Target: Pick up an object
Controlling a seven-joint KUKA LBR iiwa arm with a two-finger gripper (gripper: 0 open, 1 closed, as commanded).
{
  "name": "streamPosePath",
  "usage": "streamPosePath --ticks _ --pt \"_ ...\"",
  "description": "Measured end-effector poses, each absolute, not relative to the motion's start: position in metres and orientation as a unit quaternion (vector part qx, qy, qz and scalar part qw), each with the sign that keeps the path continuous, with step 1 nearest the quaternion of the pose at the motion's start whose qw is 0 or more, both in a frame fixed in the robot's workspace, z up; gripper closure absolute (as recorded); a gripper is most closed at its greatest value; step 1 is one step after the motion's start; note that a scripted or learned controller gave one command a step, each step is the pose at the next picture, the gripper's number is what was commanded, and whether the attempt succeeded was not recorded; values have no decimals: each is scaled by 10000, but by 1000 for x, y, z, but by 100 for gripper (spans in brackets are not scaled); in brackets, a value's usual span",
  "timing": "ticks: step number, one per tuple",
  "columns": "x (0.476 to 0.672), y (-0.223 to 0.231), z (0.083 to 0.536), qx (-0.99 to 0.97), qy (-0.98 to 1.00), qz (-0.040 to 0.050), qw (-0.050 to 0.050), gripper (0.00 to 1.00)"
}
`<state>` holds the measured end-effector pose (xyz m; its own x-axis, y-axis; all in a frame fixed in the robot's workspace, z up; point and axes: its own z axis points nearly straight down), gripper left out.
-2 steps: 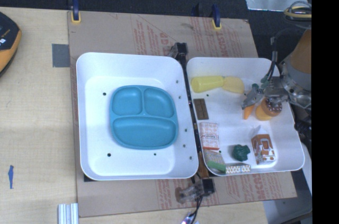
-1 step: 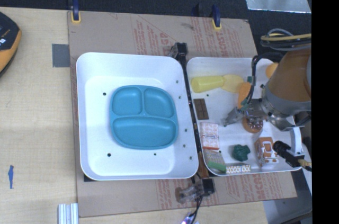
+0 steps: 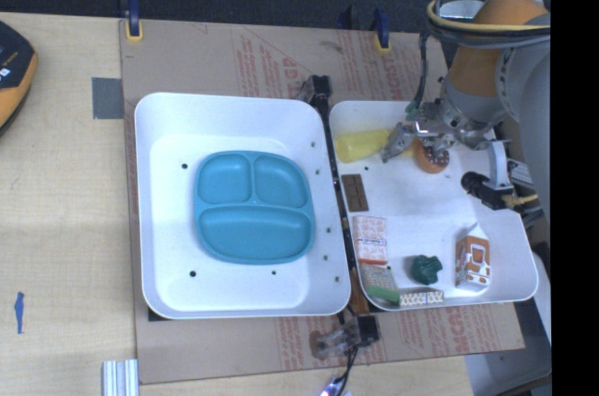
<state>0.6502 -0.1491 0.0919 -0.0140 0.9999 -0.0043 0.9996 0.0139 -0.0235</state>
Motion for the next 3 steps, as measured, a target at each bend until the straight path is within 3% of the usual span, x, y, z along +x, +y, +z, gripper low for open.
streamPosePath --ticks 1,2,3 --pt "654 -95 93 -7056 -7085 73 30 0" --pt "637 -113 100 -7063 -7079 26 15 0" --pt "649 -122 103 -7062 -7078 64 155 0"
